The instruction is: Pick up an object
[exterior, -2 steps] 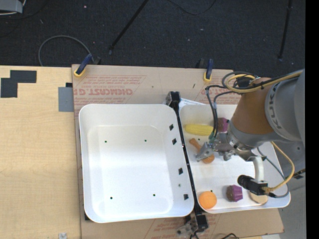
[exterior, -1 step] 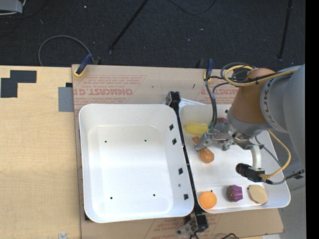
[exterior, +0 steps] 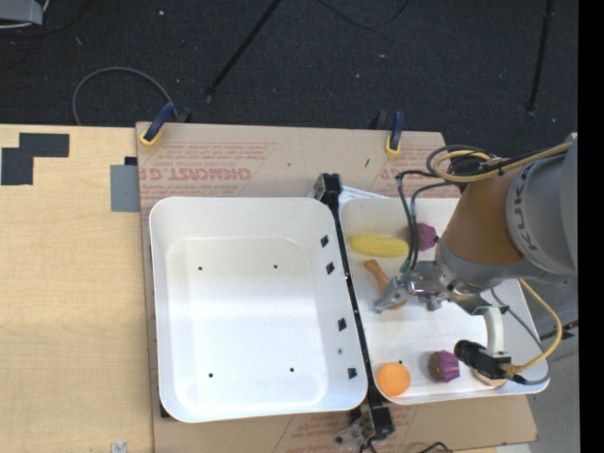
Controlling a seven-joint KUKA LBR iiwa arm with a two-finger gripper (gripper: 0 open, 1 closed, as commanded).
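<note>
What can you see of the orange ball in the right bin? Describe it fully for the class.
The orange ball is small, round, smooth and plain, perhaps plastic. It sits in the right bin's near left corner, close to the divider between the bins. A purple object lies apart to its right. The claw is farther back, not touching it.

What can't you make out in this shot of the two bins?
- Jaws of the gripper: too small and blurred to tell their state.
- Brown object: its lower end is hidden behind the gripper.
- Purple object: partly covered by the arm and cables.
- Right bin: its right side is hidden under the arm.
</note>
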